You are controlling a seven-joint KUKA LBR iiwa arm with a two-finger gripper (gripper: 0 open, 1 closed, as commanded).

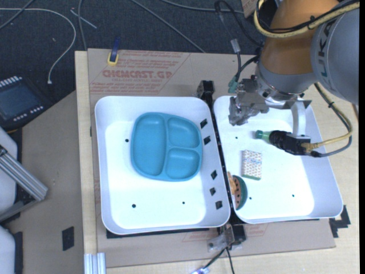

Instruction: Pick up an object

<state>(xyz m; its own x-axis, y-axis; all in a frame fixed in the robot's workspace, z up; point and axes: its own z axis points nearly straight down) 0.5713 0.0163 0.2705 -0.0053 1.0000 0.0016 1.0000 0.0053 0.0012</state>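
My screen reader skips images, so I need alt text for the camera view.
The arm's claw hangs over the back of the right bin, with a small patterned packet lying nearer the camera. A blue divided plate lies in the left bin.

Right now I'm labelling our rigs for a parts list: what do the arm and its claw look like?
The arm is thick and grey with dark lettering on its side, then a rounded orange band above the wrist. A yellow cable loops beside that band. The claw is a small grey metal piece.
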